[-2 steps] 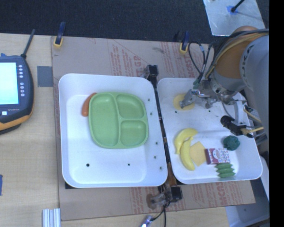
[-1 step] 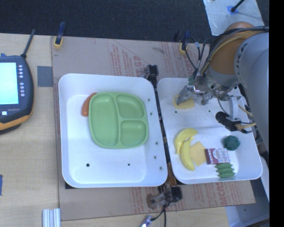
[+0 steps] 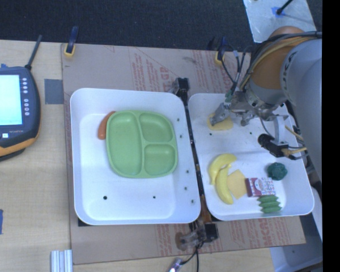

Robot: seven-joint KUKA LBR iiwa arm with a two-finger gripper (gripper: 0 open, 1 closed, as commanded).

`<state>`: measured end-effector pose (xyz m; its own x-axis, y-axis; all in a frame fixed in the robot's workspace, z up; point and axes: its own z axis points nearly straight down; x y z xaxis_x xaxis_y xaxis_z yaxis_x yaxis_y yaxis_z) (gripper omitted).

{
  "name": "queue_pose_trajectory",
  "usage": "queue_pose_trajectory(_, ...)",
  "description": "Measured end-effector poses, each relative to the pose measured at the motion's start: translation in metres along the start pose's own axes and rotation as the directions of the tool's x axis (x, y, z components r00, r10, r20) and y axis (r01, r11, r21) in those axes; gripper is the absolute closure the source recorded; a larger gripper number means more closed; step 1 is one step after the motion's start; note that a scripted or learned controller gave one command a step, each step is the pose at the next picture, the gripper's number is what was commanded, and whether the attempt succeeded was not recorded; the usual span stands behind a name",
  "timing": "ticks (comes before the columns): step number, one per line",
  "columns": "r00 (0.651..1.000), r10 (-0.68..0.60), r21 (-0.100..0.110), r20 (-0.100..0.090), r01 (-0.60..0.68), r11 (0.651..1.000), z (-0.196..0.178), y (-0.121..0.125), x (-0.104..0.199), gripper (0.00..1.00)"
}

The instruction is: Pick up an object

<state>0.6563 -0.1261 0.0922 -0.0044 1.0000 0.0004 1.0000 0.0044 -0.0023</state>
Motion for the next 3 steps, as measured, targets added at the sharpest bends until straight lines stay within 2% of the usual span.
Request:
queue_pose_trajectory(1,1.000,0.002,-0.002,0.001,-0.002,1.000,0.000,0.000,-0.006,0.00)
queue_pose_trajectory(2,1.000,0.000,0.002,0.000,0.000,1.000,0.000,0.000,0.009,0.00)
queue_pose_trajectory(3,1.000,0.002,-0.002,0.001,-0.002,1.000,0.000,0.000,-0.029,0.00)
